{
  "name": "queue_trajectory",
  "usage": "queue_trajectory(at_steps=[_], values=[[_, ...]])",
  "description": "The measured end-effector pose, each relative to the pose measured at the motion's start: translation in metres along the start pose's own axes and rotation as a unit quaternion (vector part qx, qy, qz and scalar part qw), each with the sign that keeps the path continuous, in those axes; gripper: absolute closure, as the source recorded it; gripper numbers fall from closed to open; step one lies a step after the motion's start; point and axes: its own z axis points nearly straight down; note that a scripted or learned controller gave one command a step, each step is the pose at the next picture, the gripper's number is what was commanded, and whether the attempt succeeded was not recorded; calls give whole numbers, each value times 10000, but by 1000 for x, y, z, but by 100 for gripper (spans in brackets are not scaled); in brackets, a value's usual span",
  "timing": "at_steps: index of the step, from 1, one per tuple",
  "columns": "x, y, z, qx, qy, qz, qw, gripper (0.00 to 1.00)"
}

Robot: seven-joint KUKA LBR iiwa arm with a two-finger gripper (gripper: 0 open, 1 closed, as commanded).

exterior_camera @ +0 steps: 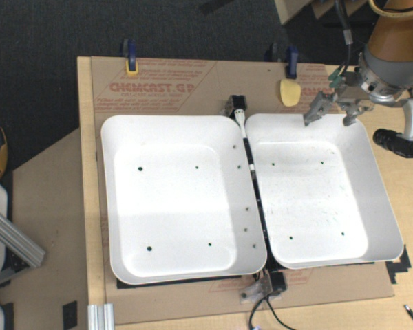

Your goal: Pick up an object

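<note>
A small pale yellow object [290,92] lies on the brown board just behind the far left corner of the right bin [372,205], outside both bins. My gripper [327,120] hangs over the far rim of the right bin, a little to the right of the yellow object. Its two fingers stand spread apart, open, with nothing between them. The left bin [117,184] sits beside the right one, on the left half of the board.
Two clamps [131,57] [291,61] hold the board's far edge. A black strip [251,177] runs between the bins. Cables and a small black part [272,284] sit at the front edge, and grey metal bars [14,243] lie at the far left.
</note>
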Motion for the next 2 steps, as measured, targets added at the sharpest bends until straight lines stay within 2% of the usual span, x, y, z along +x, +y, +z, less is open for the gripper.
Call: queue_trajectory(at_steps=[1,2], values=[[60,-5,-133,-74,-2,-34,10000,0],[57,-6,-136,-26,-7,-10,10000,100]])
